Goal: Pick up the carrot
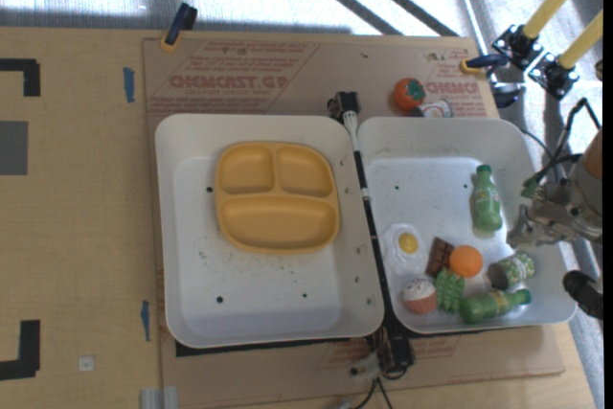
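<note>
The approach step is in hand: the gripper (pixel 544 217), its claw's state impossible to tell, hangs at the right bin's (pixel 421 158) right rim and probably must next move left onto the carrot (pixel 465 261) among toys near the bin's front.

Left bin (pixel 182 235) white, faintly speckled with dark flecks; right bin (pixel 421 177) white likewise. Divided plate (pixel 277 194) a flat mustard yellow. Fried egg (pixel 406 244) white with yellow yolk. Bottle (pixel 486 198) green with a pale label; second bottle (pixel 493 304) green too. Carrot (pixel 460 269) was orange with a green leafy top. Chocolate piece (pixel 439 255) dark brown. Cupcake (pixel 419 296) reddish under white. Tomato (pixel 408 95) red-orange with green stalk. Bench (pixel 77 206) tan cardboard, red lettering, blue tape tabs, black corner marks.
</note>
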Action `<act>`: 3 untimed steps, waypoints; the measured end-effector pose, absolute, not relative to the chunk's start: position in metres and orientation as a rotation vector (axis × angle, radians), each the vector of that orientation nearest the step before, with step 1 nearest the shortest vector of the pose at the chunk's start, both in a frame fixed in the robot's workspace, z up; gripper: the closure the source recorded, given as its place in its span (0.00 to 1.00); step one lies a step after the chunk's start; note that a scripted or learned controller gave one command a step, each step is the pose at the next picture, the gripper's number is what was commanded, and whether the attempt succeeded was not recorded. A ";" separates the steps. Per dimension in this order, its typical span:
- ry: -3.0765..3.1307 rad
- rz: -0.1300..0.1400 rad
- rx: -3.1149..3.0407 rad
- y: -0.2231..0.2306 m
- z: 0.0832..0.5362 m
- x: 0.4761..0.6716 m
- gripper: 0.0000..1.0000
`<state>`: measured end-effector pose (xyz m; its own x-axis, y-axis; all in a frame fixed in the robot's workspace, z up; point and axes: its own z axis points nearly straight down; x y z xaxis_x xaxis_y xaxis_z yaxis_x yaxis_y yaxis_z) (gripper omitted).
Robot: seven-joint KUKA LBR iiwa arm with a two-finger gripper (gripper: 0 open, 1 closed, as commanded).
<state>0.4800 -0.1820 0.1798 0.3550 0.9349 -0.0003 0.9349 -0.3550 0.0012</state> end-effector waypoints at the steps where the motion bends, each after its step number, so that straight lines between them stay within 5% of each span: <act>1: 0.793 0.000 3.040 -0.160 0.186 0.480 1.00; 2: 0.317 -0.002 3.126 -0.223 0.270 0.480 1.00; 3: 0.319 -0.005 3.129 -0.183 0.243 0.479 1.00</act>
<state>0.4792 -0.1827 0.2427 0.9794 0.2017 -0.0030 0.2017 -0.9794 -0.0043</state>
